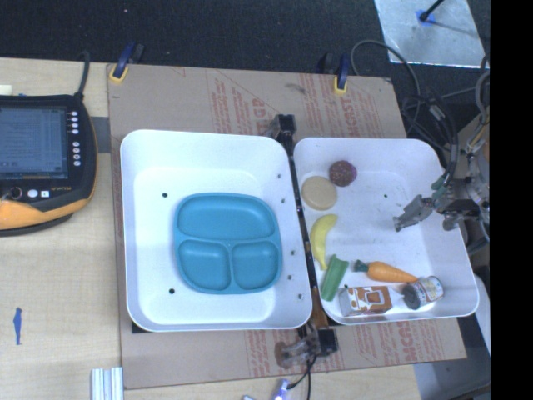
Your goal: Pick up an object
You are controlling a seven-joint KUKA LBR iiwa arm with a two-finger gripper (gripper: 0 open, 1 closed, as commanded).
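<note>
So there are two shallow white bins sitting side by side on the desk, on top of a sheet of brown cardboard (250, 98). The left bin (141, 223) has a blue divided plate (226, 242) lying flat in the middle of it, three compartments, nothing on it.

The right bin (383, 161) is where all the small stuff is. Along its left side, top to bottom: a dark reddish round thing (342, 172), a tan round cookie-looking disc (319, 192) just below and left of it, a yellow banana (321, 236) and then a green pepper-like piece (334, 277) touching the banana's lower end. Along the bottom edge there's an orange carrot (388, 271), a small brown and white carton (365, 300) lying on its side, and a little bottle (423, 292) right next to it, tipped over too.

The end effector (414, 215) comes in from the right edge of the frame and sits over the right part of the right bin, above the carrot and well apart from the other items. It's grey and a bit blurry, so I honestly can't tell whether it's open or closed. Nothing visibly sits in it.

Over at the far left there's a teach pendant (37, 161) with a screen, on the wooden desk (50, 307).
</note>
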